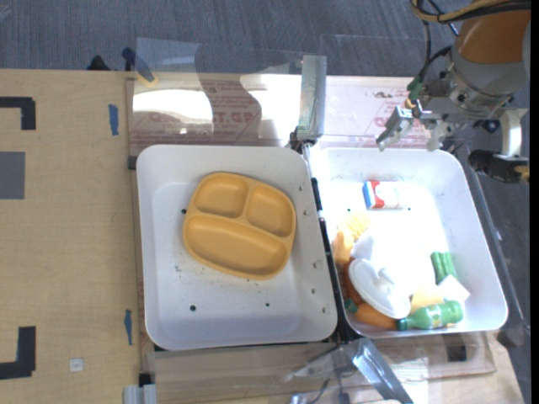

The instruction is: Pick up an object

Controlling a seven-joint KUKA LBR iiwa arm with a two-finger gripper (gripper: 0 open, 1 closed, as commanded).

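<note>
The claw [413, 133] hangs with fingers spread apart, gripping nothing, above the right bin's [472, 192] far rim.

A dark blue-grey floor [210, 11] fills the top. A tan board [63, 225] covers the left, marked with black corner brackets [21, 112], a grey square [10, 175] and bits of blue tape [113, 118]. Clear plastic sheeting [215, 99] behind the bins catches a bright glare. A grey upright post [312, 95] stands between them.
</note>
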